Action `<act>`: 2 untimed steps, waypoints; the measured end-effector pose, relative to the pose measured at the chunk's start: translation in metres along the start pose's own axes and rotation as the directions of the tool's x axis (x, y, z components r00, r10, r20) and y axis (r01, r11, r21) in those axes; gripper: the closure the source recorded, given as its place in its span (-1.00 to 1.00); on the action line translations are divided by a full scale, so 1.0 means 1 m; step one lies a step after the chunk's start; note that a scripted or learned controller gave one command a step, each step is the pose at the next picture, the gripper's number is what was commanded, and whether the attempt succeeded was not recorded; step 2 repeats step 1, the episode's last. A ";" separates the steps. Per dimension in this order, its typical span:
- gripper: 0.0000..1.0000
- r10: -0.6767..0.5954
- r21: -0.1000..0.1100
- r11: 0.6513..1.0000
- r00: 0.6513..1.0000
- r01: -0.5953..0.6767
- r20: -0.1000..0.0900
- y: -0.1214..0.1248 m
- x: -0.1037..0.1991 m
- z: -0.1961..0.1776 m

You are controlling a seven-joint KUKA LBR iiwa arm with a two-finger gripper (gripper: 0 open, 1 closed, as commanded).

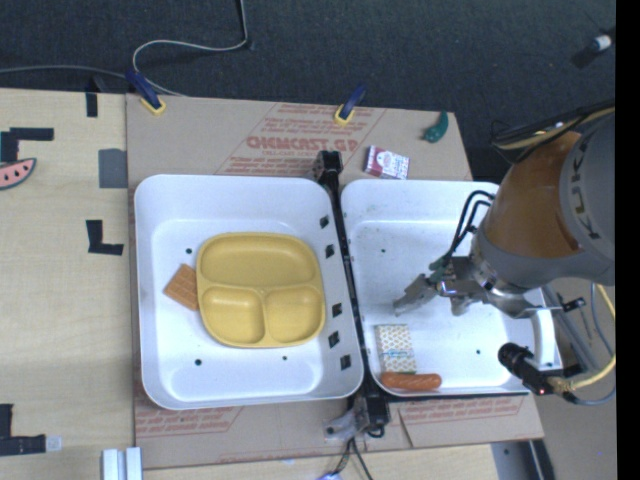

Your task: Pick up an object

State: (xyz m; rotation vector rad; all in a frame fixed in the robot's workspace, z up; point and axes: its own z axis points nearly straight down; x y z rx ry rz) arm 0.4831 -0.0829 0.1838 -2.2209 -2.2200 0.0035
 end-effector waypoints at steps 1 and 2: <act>-1.00 -0.003 -0.001 1.000 1.000 0.003 -0.002 0.001 0.058 0.000; -1.00 -0.003 -0.001 1.000 1.000 0.003 -0.002 0.001 0.058 0.000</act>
